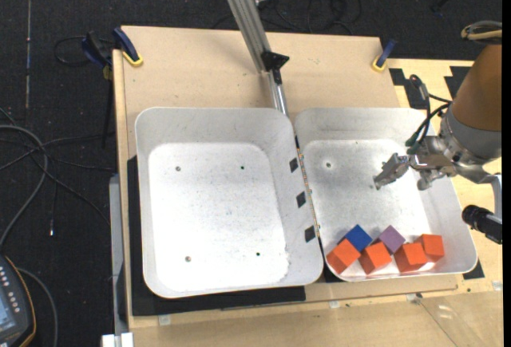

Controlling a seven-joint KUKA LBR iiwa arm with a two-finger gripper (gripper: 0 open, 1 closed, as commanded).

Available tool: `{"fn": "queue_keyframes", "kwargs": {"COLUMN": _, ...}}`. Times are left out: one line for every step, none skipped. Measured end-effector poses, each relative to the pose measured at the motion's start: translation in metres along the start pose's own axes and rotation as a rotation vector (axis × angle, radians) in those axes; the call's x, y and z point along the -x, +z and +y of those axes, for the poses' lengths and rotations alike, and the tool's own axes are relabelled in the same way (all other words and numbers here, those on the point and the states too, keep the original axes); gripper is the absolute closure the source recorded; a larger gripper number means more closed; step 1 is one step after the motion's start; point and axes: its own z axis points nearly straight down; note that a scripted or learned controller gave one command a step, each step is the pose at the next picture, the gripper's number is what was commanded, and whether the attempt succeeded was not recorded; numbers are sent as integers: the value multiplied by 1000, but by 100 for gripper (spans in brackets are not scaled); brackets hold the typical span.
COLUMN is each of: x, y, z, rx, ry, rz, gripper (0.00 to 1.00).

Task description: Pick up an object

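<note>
Camera view, one arm: the gripper [397, 171] hangs over bare floor in the middle of the right bin [335, 130], fingers slightly parted with nothing between them, well apart from the blocks massed along that bin's near wall. Step in hand, by judgement: the approach to a pick. To do it well, choose a block with free sides, since the cluster is tightly packed; the blue block [358, 238] or the purple block [391, 238] on the cluster's far side looks most open to the fingers, which should straddle one block alone and descend squarely. Count: orange blocks, four [344, 256] [375, 258] [411, 255] [432, 246]; blue, one; purple, one; white bins, two, the left bin [160, 130] alongside.
</note>
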Motion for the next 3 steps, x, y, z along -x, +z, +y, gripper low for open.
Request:
{"fn": "queue_keyframes", "kwargs": {"x": -34, "y": -63, "z": -2, "rx": 15, "ry": -13, "rz": 0, "gripper": 0}}
{"fn": "queue_keyframes", "kwargs": {"x": -38, "y": -80, "z": 14, "rx": 12, "ry": -12, "rz": 0, "gripper": 0}}
{"fn": "queue_keyframes", "kwargs": {"x": -40, "y": 72, "z": 123, "rx": 5, "ry": -12, "rz": 1, "gripper": 0}}
